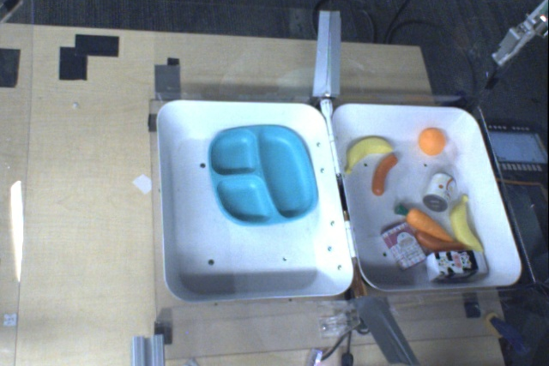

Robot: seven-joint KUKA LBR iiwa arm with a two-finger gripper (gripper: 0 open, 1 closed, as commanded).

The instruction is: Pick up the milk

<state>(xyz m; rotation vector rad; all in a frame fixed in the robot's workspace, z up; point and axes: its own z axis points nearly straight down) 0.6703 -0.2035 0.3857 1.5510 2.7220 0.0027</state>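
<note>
Milk [452,264] at bin [491,176] 5 o'clock, crowded by carrot [427,226] and banana [466,223]; we risk grabbing neighbours. Gripper [520,35] aperture: cannot tell.

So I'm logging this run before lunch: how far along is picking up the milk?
Nothing looks done yet. The milk, a small white carton with black patches, lies in the right white bin near its front edge, beside an orange carrot and a yellow banana. The metal gripper sits at the upper right, away from the bin. Reaching in, grasping and lifting are all left.
</note>
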